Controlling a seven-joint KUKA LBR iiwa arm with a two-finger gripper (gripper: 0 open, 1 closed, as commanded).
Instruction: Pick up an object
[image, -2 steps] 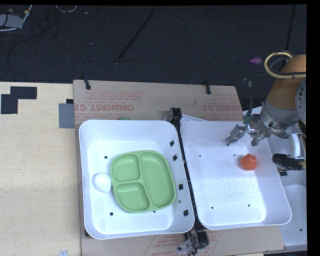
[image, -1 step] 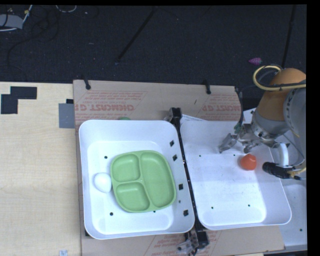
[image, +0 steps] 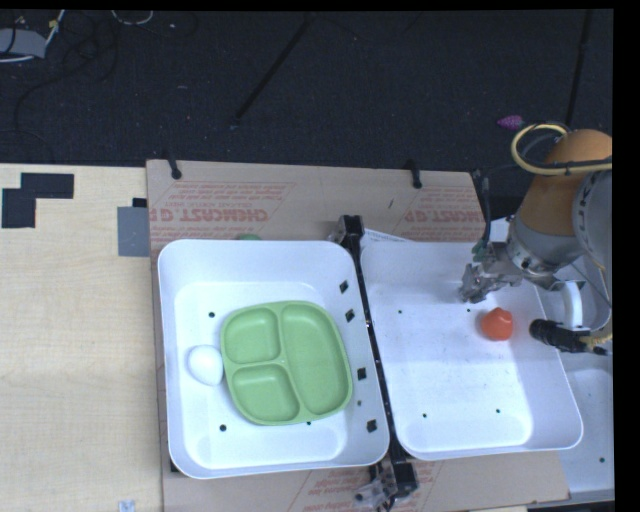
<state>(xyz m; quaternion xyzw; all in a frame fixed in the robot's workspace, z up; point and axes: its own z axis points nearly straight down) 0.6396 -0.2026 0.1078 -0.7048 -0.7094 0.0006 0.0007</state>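
Objects for picking lie in both bins, and we take them in turn across the camera view. We see a small red-orange ball in the right bin, resting on the floor near that bin's far right corner, apart from the walls. Just beside it, toward the far edge, we find the gripper, low over the bin floor; the ball sits close to its tips but is not between them. We cannot tell whether the gripper is wide or narrow, because its metal parts blur together at this slant. Above it we see the grey wrist and the orange band of the arm, coming in over the right rim.

In the left bin we see a green divided plate with three compartments, lying flat and taking up most of the floor toward the near right side. A white egg-shaped object rests against the plate's left edge, touching it or nearly so, midway along the bin's left wall.

Between the two bins we see a black divider strip running from far to near. Both bins sit on a brown cardboard sheet with printed lettering along its far edge, which in turn lies on the pale wooden bench.
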